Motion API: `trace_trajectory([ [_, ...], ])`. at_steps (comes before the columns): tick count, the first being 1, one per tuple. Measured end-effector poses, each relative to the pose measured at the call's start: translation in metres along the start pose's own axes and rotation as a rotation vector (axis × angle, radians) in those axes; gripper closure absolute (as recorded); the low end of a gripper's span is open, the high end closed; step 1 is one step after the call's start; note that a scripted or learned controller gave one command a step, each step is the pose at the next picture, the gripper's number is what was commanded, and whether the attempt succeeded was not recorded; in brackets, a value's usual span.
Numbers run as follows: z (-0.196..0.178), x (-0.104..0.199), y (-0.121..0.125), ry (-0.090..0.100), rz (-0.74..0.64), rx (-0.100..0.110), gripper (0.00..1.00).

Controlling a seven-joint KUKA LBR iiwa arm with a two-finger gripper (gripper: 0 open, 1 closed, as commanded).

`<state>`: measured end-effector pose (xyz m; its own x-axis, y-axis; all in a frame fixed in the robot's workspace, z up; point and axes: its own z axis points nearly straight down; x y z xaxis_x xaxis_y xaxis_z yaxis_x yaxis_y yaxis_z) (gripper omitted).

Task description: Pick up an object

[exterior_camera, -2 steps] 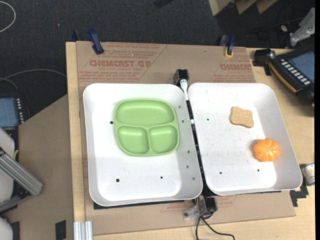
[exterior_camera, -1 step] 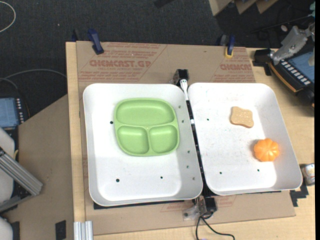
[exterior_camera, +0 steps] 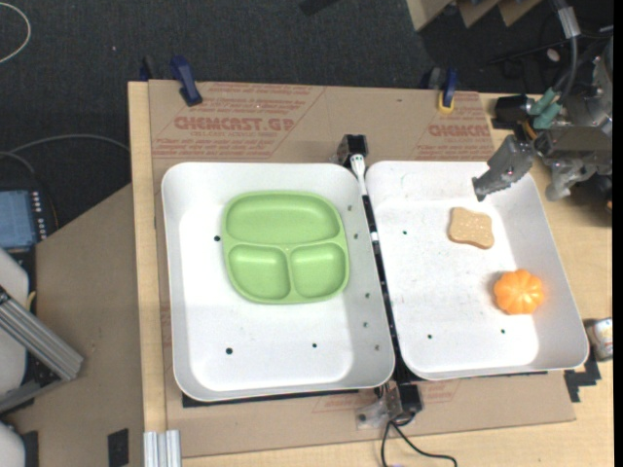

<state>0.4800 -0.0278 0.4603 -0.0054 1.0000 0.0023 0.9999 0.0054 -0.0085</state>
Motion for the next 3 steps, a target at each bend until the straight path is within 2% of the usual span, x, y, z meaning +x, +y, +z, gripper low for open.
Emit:
trace_trajectory([
  [1,-0.014,-0.003,0.004,-0.003,0.004,-0.012,1.0],
  [2,-0.003,0.099,0.013,-0.001,-0.006,-0.006,1.0],
  [3,0.034,0.09,0.01,-0.003,0.007,-0.002,1.0],
])
